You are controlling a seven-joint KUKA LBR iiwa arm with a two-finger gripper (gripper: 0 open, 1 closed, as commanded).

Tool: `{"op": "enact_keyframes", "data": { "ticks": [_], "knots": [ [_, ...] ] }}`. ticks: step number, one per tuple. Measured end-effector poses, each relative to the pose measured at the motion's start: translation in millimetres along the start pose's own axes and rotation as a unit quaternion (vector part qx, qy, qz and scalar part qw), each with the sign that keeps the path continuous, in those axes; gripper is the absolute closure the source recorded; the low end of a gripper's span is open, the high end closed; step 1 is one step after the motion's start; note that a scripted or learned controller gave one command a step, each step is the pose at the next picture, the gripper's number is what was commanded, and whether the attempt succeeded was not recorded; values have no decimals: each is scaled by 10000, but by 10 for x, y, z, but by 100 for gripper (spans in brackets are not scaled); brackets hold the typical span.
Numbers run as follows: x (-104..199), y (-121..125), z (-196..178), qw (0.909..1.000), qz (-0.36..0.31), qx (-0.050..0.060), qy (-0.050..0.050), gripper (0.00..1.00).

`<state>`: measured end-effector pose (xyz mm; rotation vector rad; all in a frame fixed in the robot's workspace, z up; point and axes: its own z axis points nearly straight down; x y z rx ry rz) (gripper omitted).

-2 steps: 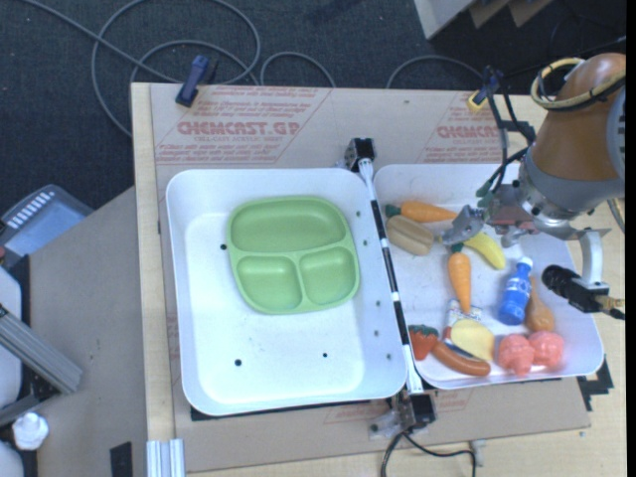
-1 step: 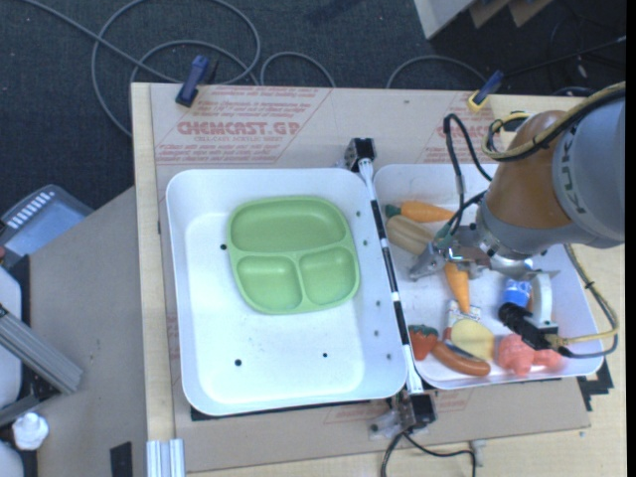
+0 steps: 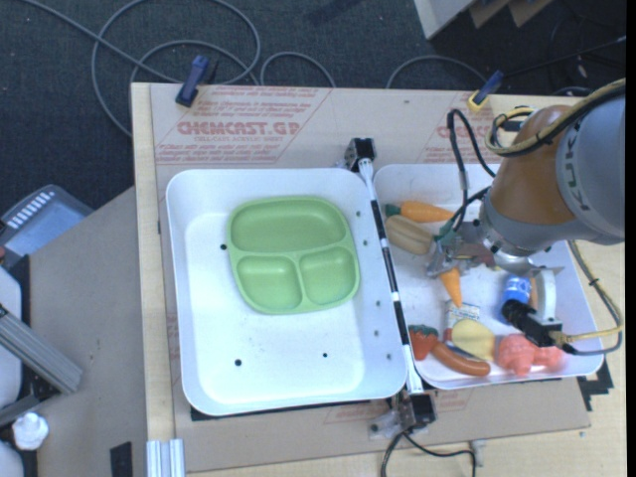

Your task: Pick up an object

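Robotics lab, paper-covered bench [image 3: 248,127], loose cables [image 3: 149,28], dark carpet [image 3: 60,117]

Arm [image 3: 566,177] cut off at right edge; hides right bin [image 3: 417,182] middle.

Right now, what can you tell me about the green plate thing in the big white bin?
The green tray looks like smooth plastic, pale green, with rounded corners. It has three sections: one wide one along the far side and two smaller ones side by side nearer the camera. All three look empty. It lies flat, right side up, on the floor of the left bin, toward its far half. Nothing else touches it, and the gripper is over in the other bin.
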<state>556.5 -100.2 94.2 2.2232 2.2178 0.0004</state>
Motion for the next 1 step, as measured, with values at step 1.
{"op": "enact_keyframes", "data": {
  "ticks": [1],
  "knots": [
    [694,78,-955,10000,-15,2,5,100]
  ]
}}
